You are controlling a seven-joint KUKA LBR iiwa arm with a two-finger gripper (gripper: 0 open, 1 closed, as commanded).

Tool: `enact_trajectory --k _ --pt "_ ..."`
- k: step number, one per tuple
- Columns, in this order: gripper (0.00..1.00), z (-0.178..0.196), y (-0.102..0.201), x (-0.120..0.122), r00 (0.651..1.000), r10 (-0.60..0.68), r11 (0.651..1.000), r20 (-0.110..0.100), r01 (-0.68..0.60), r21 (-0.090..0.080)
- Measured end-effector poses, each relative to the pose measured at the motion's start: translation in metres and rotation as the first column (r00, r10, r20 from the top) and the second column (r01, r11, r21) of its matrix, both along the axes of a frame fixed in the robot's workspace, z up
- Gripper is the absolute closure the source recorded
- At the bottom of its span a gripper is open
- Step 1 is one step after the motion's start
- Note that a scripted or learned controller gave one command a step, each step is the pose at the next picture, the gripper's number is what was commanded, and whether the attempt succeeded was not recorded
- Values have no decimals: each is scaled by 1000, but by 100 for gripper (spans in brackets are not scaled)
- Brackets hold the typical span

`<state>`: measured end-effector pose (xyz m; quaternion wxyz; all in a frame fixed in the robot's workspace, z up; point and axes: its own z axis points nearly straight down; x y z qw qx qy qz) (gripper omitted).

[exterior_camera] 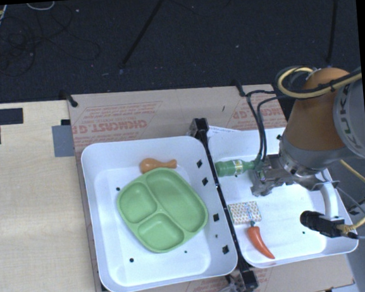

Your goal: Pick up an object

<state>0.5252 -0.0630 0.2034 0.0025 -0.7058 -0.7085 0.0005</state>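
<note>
Because your gripper (261, 183) hangs low in the right bin (318, 241) beside the green bottle (235, 167), that looks the target; I cannot tell its grip state.

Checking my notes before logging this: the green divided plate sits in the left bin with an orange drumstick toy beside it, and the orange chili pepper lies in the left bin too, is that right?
Not quite. The chili pepper lies in the right bin, near its front edge, as the camera view shows. The green divided plate and the orange drumstick toy are indeed in the left bin.
</note>
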Motion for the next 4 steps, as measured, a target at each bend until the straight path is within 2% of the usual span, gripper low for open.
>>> enact_trajectory --k 1,2,3,4 --pt "100 10 45 8 1000 1 1000 1 -1 -1" --pt "100 16 95 5 1000 1 1000 2 -1 -1" --pt "100 7 147 12 1000 -1 1000 1 1 -3" --pt "0 7 146 12 1000 -2 1000 0 2 -3"
